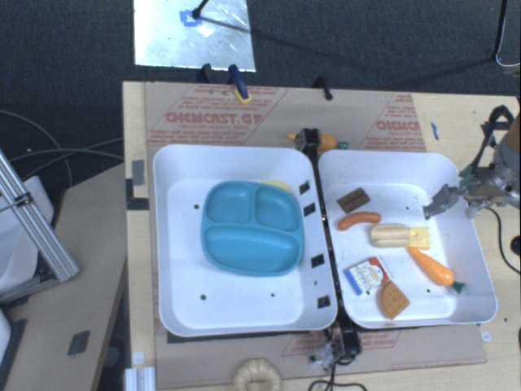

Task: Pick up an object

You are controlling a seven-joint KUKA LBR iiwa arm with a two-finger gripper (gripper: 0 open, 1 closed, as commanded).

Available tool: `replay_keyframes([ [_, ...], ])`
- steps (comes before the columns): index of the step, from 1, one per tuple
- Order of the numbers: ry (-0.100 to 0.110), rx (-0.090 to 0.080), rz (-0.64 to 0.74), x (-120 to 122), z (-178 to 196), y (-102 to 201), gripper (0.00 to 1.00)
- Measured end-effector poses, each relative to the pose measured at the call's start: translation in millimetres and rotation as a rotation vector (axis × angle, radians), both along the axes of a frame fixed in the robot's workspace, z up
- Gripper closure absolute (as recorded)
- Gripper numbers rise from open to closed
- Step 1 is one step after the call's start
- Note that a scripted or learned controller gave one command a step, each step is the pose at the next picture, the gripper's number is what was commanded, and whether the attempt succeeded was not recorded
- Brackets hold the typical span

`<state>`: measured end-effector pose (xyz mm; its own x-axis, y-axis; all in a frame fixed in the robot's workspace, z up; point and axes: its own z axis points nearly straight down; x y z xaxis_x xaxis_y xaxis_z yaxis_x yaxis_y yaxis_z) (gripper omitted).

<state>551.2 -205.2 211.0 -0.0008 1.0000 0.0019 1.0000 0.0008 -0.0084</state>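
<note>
The right bin [456, 173] holds several toy foods: a brown chocolate bar [353, 199], an orange-red sausage [359, 219], a cream ice pop [399, 235], an orange carrot [431, 267], a small blue-and-white packet [365, 275] and a brown waffle piece [393, 300]. My gripper [440, 202] hangs over the bin's right side, above and to the right of the ice pop and apart from every item. I see nothing held in it.
In the left bin [179, 300], a blue divided plate [252, 226] lies with a yellow item [279, 186] peeking out behind it. A black divider with clips [317, 235] runs between the bins. A metal sheet [194, 21] lies beyond the bench.
</note>
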Motion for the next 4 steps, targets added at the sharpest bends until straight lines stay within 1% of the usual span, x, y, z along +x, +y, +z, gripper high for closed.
replay_keyframes([
  [1,-0.01,-0.002,0.002,3,5,0,0.0],
  [2,-0.007,-0.001,0.004,4,-40,8,0.0],
  [3,-0.007,-0.002,0.001,4,-81,6,0.0],
  [4,-0.012,-0.001,-0.001,6,-126,7,0.0],
])
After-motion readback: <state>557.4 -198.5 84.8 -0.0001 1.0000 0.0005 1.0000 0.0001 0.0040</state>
